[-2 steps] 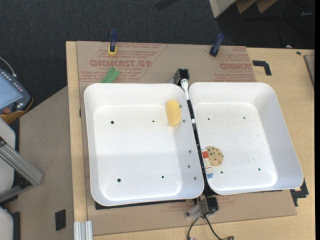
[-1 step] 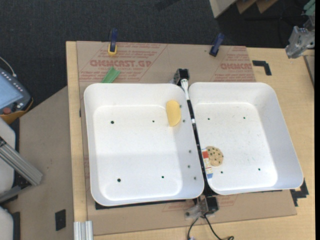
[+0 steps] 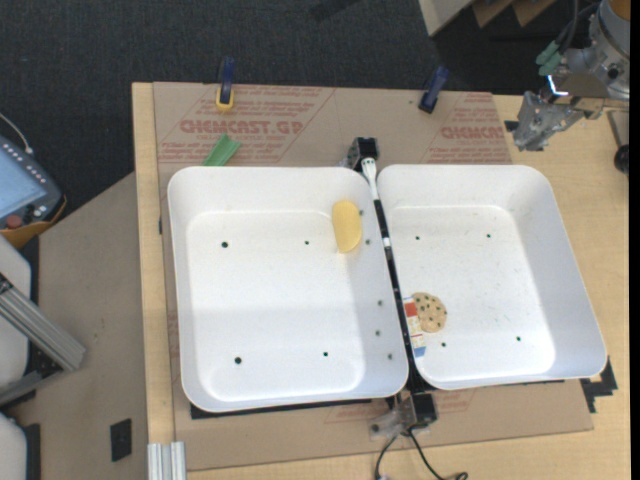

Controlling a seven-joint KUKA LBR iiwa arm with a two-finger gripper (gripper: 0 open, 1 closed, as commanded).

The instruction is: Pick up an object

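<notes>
Where two bins [image 3: 190, 268] sit, one cookie [image 3: 430, 312]

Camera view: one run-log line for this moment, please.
gripper: beyond right bin | yellow object: left bin | cookie: right bin

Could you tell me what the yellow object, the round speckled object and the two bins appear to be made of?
Yellow object: likely soft plastic or foam, matte, with rounded edges. Round speckled object: probably a plastic toy cookie, tan with dark spots. Left bin and right bin: apparently thin moulded white plastic with rounded rims.
</notes>
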